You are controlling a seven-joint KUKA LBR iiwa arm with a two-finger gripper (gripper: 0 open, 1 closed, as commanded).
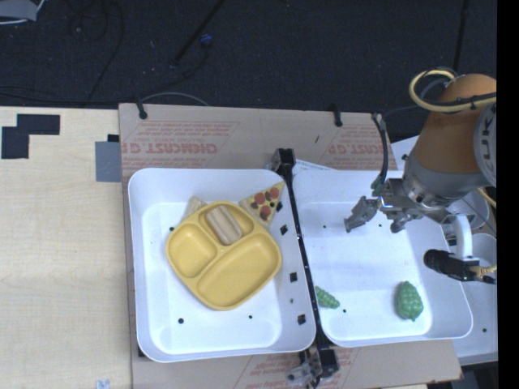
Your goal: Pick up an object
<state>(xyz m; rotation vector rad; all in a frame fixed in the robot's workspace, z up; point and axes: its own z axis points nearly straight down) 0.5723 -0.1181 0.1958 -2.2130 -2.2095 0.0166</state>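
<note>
You're looking at a robotics lab setup, not a home. Two white bins (pixel 154 217) sit on flattened cardboard (pixel 243 136) on a pale wood tabletop (pixel 57 241). Loose black cables (pixel 195 43) trail across dark carpet behind. An industrial grey-and-orange arm (pixel 454 136) reaches in. Toy food and a yellow plastic divided plate (pixel 225 254) serve as test props.

Two bins side by side on counter (pixel 57 241). Left bin (pixel 150 298): plate (pixel 225 255) in the middle, hot dog (pixel 223 224) in its rear compartment, pizza slice (pixel 265 202) just behind plate's right edge. Right bin (pixel 365 258): small veg (pixel 327 298) at front left, bigger veg (pixel 409 301) at front right. Gripper (pixel 378 218) over right bin's rear.
</note>
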